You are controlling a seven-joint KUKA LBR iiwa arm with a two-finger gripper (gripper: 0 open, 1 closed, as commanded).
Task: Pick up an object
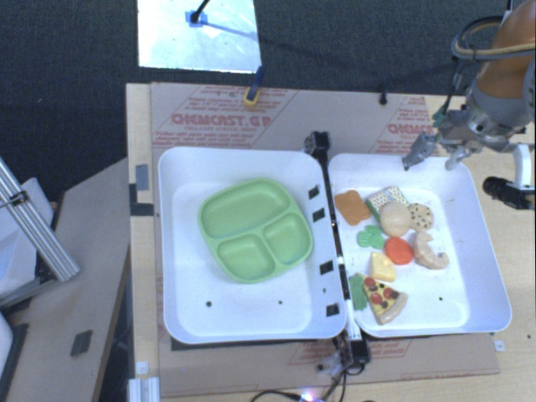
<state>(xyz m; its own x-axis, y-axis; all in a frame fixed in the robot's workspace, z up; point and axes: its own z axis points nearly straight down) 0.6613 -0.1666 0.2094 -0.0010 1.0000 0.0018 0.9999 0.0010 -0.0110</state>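
So the gripper (435, 151) is up at the upper right of the frame, hanging over the top edge of the right bin (473, 308). Its two fingers are spread apart with nothing between them, so it's released, not grasping anything.

All the toy food sits in a bunch in the left half of the right bin: a toast slice (353, 207) at the top left of the pile, a cookie (421, 217) to the right, a pale round bun (395, 219) between them, a tomato (399, 250) just below that, a cheese wedge (383, 267) and a pizza slice (385, 299) at the bottom.

The left bin (180, 308) holds a green tray (255, 229) with three compartments, sitting about mid-bin.
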